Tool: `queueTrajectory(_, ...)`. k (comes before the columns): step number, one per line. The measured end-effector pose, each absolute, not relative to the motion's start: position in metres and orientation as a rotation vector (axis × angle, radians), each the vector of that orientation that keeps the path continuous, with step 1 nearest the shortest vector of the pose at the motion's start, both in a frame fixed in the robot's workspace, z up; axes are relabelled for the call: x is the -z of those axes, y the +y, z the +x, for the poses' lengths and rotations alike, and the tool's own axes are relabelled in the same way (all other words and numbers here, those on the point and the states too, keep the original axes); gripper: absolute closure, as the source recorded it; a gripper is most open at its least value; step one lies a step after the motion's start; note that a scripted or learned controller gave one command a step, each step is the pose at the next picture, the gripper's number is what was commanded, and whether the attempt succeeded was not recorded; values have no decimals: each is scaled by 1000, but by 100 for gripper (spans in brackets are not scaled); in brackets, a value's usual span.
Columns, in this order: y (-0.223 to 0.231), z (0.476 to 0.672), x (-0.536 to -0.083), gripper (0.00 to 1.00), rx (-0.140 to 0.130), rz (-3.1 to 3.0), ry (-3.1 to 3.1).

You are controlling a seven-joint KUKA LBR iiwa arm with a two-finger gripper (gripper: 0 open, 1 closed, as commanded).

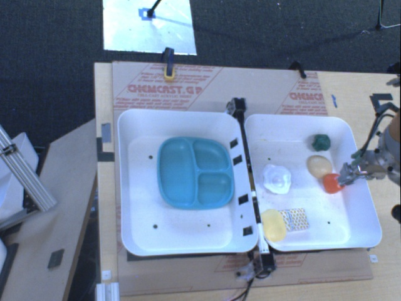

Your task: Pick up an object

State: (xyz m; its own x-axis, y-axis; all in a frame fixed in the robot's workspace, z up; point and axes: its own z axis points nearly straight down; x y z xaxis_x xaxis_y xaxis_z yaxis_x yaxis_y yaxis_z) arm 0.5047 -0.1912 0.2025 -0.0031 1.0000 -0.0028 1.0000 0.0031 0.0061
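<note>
Where the arm reaches in from the right, the hand (346,175) sits low over the right bin (360,231), its tip at the edge of a small orange-red round object (331,184); whether that object lies between the fingers, or whether they are apart or together, I cannot tell at this size. Just beside the orange piece, up and to the left, lies a smooth cream egg-shaped item (319,165), and above that a dark green lumpy thing (321,142) near the bin's far wall. Toward the middle of the same bin rests a glossy white plastic shape (276,178) with soft rounded lobes. Near the front sit a pale yellow rounded object (273,225) and, touching it on the right, a flat piece with a fine checkered pattern (294,219). The left bin (135,231) holds a blue divided plate (193,172) with three compartments and rounded corners. Both bins are shallow, white and smooth, clipped together along the middle, and stand on printed cardboard (188,83) laid over the wooden worktop (103,93).
</note>
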Motion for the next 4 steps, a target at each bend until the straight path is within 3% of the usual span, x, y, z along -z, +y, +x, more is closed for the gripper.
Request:
queueTrajectory(1,-192,507,-256,100,-5,2212,2221)
queueTrajectory(4,-46,576,-266,100,-4,2210,2229)
